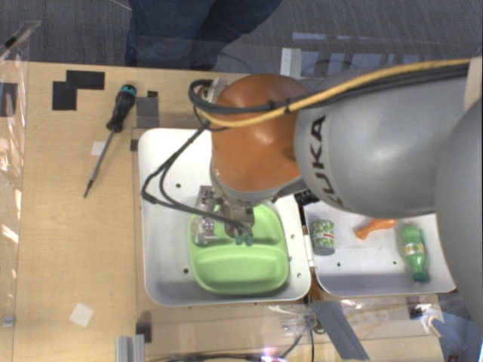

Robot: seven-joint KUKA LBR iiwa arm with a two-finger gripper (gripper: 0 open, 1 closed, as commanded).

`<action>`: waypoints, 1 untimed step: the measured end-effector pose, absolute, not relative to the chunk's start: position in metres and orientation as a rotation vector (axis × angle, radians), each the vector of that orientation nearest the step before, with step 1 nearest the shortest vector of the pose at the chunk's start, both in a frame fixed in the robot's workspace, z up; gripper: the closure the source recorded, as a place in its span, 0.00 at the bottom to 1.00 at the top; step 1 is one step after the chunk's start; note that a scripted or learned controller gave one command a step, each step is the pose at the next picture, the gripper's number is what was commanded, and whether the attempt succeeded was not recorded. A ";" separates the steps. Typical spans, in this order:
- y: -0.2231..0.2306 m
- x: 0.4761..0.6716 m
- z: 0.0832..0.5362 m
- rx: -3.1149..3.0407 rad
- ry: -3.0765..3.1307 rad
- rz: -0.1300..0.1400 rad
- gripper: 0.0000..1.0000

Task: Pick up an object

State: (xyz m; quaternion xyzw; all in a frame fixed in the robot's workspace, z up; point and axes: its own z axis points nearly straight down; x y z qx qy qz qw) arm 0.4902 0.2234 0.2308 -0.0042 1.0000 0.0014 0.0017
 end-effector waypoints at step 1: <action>0.233 0.501 0.211 -0.774 3.037 0.004 1.00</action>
